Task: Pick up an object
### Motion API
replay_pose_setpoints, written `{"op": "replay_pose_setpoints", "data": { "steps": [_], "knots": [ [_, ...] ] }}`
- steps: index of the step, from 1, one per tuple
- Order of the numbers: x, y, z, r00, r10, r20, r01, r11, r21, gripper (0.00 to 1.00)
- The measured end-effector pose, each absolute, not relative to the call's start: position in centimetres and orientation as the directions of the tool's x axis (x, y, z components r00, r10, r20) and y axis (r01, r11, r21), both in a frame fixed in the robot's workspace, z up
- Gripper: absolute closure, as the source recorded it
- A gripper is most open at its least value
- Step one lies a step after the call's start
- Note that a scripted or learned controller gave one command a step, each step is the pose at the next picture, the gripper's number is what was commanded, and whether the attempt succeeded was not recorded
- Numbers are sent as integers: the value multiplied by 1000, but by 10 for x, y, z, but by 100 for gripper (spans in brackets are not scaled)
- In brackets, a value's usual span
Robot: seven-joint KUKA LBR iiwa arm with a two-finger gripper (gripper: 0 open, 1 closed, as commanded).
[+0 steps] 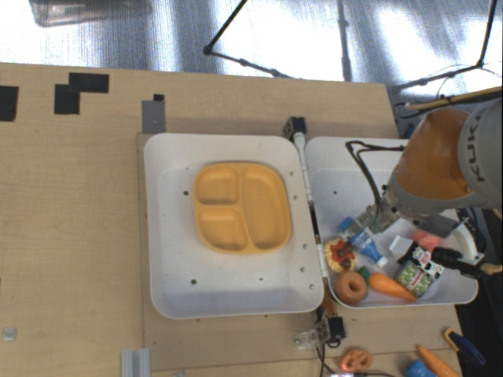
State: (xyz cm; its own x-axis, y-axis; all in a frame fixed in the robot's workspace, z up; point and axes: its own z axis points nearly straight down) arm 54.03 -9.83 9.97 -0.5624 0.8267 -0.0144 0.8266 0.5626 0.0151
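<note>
Cannot tell the end effector [376,220] state: hidden under the orange-banded wrist, low over the right bin [338,167]. Just below it, toy clutter: blue packet [363,240], donut [351,287], carrot [391,287]. Far left, yellow divided plate [240,207] in the left bin [169,234].

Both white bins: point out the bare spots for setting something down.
Left white bin: bare floor rings the yellow divided plate. Right white bin: bare at its far end; its near end is crowded with the brown doughnut, orange carrot and packets.
</note>
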Motion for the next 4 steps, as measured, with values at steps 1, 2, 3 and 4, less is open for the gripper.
{"op": "replay_pose_setpoints", "data": {
  "steps": [1,2,3,4],
  "knots": [
    [540,-98,99,-563,827,-13,826,563,14,0],
    [542,-98,110,-562,827,-16,827,563,18,100],
    [541,-98,110,-563,827,-16,826,563,18,0],
    [555,-90,87,-465,885,-5,885,465,7,0]
  ]
}}
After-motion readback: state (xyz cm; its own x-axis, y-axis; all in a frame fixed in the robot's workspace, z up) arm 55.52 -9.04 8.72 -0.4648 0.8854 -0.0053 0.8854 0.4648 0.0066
